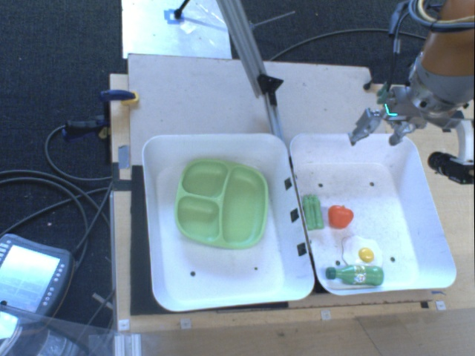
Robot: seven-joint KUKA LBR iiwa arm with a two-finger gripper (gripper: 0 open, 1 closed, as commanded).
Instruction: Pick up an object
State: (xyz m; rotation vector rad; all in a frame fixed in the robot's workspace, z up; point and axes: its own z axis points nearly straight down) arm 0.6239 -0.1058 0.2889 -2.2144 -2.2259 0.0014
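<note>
In the right bin (412, 191) lie a green ridged block (312, 211), a red tomato-like piece (341, 216), a fried egg toy (363, 253) and a green bottle (356, 274) on its side near the front wall. My gripper (381, 130) hangs over the bin's back rim, well above and behind these objects. Its two fingers stand apart with nothing between them, so it is open.
The left bin (159, 221) holds a light green divided plate (223, 203). A metal pole (245, 39) slants down to the bench just behind the gap between the bins. Cables and a teach pendant (30, 273) lie off the bench at left.
</note>
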